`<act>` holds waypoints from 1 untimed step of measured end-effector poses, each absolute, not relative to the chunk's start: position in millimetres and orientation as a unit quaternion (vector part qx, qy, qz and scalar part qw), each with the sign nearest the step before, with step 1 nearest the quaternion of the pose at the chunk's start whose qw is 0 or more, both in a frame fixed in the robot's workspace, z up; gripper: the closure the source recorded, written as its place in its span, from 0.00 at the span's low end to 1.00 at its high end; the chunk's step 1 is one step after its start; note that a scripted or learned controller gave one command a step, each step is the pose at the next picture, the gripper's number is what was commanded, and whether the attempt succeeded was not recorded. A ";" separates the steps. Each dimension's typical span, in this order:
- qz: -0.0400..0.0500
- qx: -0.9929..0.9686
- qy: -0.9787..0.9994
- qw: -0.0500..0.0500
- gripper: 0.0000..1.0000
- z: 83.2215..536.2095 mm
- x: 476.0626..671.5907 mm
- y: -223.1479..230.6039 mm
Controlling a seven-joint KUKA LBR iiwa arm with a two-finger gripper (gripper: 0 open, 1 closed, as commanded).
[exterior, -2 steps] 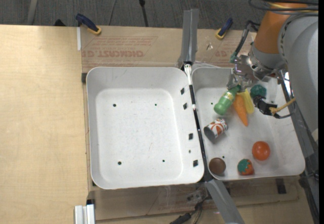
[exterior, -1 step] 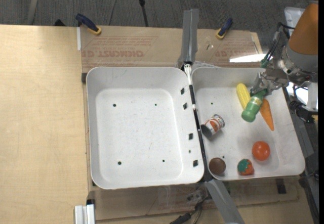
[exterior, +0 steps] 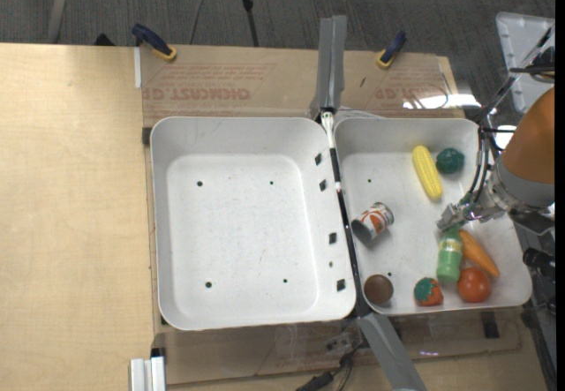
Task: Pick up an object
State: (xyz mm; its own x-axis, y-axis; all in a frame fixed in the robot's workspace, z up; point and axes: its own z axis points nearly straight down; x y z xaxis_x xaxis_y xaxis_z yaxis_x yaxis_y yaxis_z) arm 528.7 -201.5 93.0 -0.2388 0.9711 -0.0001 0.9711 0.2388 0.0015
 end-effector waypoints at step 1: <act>0.003 0.338 0.941 0.005 1.00 94.7 490.3 -182.9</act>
